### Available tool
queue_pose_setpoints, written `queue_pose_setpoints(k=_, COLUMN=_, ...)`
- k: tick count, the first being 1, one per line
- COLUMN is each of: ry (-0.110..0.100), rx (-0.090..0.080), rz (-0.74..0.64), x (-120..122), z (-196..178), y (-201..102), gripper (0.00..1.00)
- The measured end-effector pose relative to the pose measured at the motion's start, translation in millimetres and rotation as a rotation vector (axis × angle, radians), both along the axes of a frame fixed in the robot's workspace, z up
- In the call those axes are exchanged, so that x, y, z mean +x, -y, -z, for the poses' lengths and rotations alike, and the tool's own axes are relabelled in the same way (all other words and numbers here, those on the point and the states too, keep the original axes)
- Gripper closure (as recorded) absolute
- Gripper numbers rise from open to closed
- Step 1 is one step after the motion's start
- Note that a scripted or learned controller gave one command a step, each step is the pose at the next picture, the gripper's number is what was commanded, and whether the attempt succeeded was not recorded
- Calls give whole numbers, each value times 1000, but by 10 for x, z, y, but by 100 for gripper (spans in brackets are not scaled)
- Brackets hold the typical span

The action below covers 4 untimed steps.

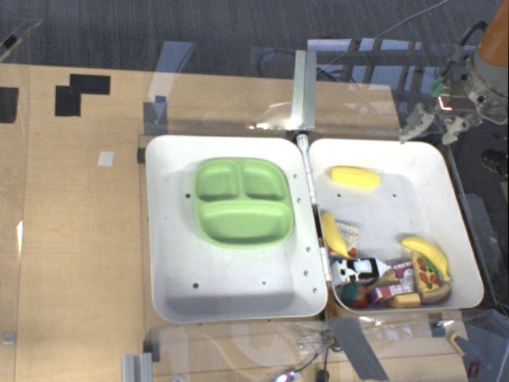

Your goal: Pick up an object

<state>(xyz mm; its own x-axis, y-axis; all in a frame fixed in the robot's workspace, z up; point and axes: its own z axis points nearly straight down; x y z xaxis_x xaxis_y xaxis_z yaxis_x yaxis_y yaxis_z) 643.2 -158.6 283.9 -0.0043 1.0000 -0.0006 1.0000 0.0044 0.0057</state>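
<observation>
Seen from above, the pincer (430,124) hangs over the far right corner of the right bin (413,183), spread open and empty, while a yellow lemon-shaped toy (355,178) lies alone near it. That toy looks light, stiff and smooth, likely best taken across its narrow middle. The heap in the near corner, with a banana (427,255) and pizza slice (430,278), overlaps and is hard to tell apart.

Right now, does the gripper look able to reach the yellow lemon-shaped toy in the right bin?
Probably yes: the yellow toy lies alone near the bin's far wall, nothing on it, and the gripper hangs just beyond that corner.
</observation>
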Motion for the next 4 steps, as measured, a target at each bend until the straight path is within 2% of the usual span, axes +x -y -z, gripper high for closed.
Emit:
queue_pose_setpoints(k=1, ry=3, rx=-2, rz=-25, x=271, z=-285, y=257, gripper=0)
queue_pose_setpoints(k=2, ry=10, rx=-5, rz=-33, x=291, z=-414, y=234, gripper=100)
queue_pose_setpoints(k=3, ry=1, rx=1, rz=369, x=269, z=-370, y=455, gripper=100)
queue_pose_setpoints(k=4, ry=-1, rx=1, rz=346, x=269, z=105, y=350, gripper=100)
